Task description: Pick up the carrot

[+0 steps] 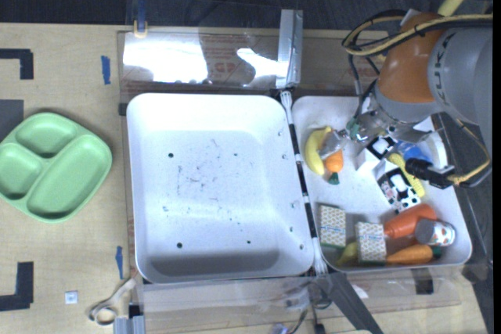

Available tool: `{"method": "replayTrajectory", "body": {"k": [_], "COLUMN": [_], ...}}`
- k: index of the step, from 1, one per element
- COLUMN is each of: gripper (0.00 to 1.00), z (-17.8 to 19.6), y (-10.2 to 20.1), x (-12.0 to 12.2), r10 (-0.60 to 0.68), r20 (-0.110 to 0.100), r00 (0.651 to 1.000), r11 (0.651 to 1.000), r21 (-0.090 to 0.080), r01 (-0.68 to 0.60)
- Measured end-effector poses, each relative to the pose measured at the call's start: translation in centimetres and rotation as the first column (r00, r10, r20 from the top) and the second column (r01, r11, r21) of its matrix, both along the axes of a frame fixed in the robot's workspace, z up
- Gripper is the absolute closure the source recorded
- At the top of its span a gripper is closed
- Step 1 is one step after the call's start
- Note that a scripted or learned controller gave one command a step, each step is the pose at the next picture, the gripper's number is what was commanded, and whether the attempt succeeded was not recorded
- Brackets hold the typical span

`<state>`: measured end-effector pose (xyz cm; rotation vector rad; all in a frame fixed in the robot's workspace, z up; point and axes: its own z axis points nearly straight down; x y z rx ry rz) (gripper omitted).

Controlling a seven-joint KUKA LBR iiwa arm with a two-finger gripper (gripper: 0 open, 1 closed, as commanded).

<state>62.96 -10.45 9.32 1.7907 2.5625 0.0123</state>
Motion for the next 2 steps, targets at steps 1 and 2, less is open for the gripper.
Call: {"method": "replayTrajectory", "body": {"k": [1,2], "gripper": [1.00,1.00], "z": [0.5,8.9], "y": [0.0,4.2], "x": [-0.2,3.7], "r10": [-0.002,-0.028], "r20": [-0.006,-0.020], "r00": [1.000,0.999], "r11": [1.000,1.000], "r21": [0.002,0.002], "r01": [0.002,0.028]}}
